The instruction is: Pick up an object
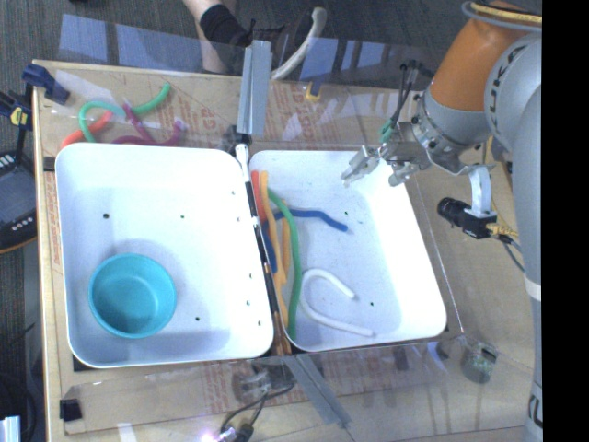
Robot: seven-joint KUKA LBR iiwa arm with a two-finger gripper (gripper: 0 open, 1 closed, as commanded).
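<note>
The pincer [379, 166] hangs over the upper right part of the right bin [419, 247], its 2 fingers spread apart with nothing between them, so no grasp has begun. Below it lie the likely candidates: a blue strip [317, 216] near the bin's middle, a white curved tube [333, 300] toward the lower end, and a green tube [291, 247] and orange strip [267, 224] pressed along the left wall, probably where they slid to rest. The blue strip sits closest to the pincer and clear of the walls, which makes it the easiest target in my judgement. The left bin [74, 168] holds a teal bowl [132, 294] in its lower left corner. More coloured tubes [124, 122] lie on the tabletop [331, 109] above that bin
</note>
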